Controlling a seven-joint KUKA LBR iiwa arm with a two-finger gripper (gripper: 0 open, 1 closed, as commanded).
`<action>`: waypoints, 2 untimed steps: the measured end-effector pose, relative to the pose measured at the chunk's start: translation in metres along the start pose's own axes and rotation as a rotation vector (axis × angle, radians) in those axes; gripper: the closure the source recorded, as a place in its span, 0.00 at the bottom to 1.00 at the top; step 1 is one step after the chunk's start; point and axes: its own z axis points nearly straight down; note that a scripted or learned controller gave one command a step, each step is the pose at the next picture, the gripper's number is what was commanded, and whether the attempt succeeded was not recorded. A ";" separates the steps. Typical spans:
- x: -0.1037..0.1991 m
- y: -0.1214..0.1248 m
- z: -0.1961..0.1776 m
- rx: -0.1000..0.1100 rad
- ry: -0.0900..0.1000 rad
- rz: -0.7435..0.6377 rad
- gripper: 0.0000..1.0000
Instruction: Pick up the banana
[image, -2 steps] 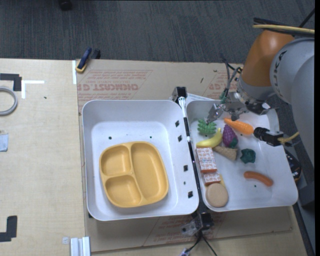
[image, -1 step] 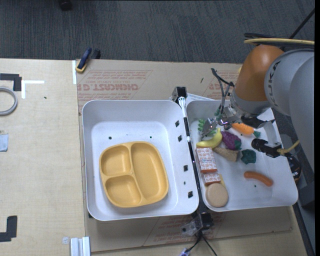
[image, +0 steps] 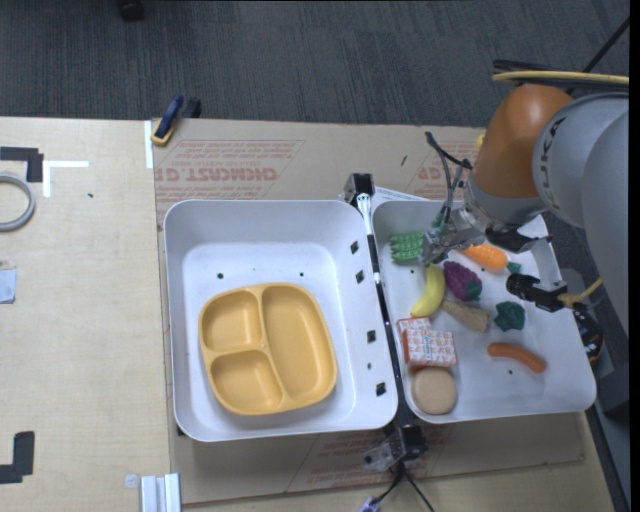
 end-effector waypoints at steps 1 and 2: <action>-0.007 0.018 0.010 -0.001 -0.001 -0.064 1.00; 0.059 0.038 -0.089 0.002 0.000 0.131 1.00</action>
